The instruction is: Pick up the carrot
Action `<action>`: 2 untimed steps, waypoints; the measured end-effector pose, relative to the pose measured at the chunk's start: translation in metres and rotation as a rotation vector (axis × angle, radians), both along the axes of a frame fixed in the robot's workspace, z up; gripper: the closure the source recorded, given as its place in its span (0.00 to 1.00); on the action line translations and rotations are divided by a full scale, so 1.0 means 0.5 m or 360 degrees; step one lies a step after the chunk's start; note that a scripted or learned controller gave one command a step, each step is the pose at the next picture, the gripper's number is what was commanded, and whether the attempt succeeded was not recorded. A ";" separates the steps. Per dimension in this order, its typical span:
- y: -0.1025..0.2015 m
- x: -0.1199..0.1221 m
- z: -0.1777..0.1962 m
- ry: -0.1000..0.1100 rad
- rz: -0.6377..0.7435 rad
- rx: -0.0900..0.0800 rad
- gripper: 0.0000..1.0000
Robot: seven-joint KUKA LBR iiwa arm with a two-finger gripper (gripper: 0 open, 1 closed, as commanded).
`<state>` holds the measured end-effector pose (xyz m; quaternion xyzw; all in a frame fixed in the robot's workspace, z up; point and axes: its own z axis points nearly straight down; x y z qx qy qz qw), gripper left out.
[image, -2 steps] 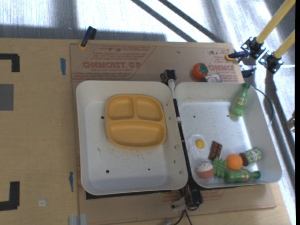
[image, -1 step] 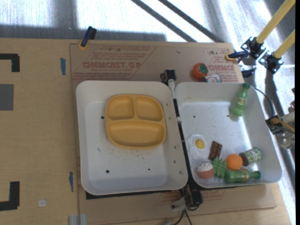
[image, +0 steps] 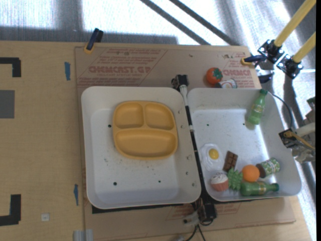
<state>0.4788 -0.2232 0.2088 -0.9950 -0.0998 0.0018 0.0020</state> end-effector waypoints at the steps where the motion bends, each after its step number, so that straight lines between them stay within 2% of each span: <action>1: -0.001 0.002 0.189 -0.0007 0.0486 -0.0006 1.00; 2: 0.000 0.000 0.058 0.0001 0.0003 0.0000 1.00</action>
